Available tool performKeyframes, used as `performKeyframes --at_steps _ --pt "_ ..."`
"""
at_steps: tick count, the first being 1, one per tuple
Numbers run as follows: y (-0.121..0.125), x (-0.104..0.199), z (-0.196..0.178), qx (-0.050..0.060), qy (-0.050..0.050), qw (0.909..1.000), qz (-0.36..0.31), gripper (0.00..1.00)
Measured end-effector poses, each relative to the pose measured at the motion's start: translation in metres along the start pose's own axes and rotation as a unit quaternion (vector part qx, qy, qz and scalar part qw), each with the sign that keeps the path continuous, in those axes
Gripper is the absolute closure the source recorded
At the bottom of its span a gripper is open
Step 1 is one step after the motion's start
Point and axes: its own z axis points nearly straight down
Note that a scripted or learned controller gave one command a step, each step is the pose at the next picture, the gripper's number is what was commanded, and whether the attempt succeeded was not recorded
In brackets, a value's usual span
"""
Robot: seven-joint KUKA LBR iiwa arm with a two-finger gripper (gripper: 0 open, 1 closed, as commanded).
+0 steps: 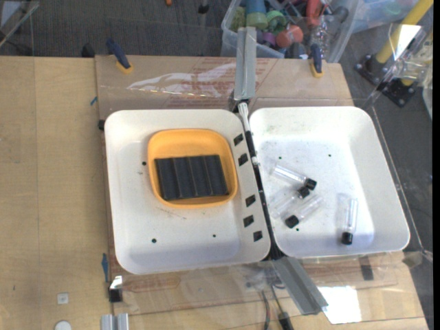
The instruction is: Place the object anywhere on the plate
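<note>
Plate: an orange plate [192, 139] is sitting in the left bin [130, 239], a little toward that bin's far side.
On the plate: a black ridged slab [191, 177] is lying flat, inside the rim and covering most of the plate's floor.
Right bin [385, 184]: three clear tubes with black caps are lying loose on their sides. The far tube [292, 176] and the middle tube [303, 207] are close together; the lone tube [348, 215] is lying apart from them, nearer the bin's outer wall.
Divider [249, 184]: a raised ridge with black marks is running between the two bins, keeping the tubes from rolling over to the plate side.
Why so placed: the slab is resting squarely on the plate, so if it is the object, the task is looking done. If a tube is meant, all three are waiting in the other bin.
Task's thing: which one the program is counting cannot be told from this view.
Arm pose: nothing is reaching over either bin, and both floors are lying open to the camera.
Gripper: whether it is released, clenched or grasping anything cannot be told.
Places relative to the gripper: not being given, for the same reason.
Risk, as a judgement: the tubes are round and smooth, likely rolling if nudged.
</note>
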Motion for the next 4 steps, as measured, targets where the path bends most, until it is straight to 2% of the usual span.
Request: performKeyframes --at_steps 1,2,3,4 --pt "0.0004 -0.0122 0.0004 0.001 -0.002 0.9898 -0.142 1.00" --pt "-0.0002 -0.0120 0.0001 0.001 -0.003 0.9529 -0.303 1.00" --pt "-0.0004 -0.0119 0.0005 0.000 -0.002 0.8941 -0.448 1.00" --pt "-0.0004 -0.0118 0.0010 0.000 -0.002 0.8026 -0.597 1.00"
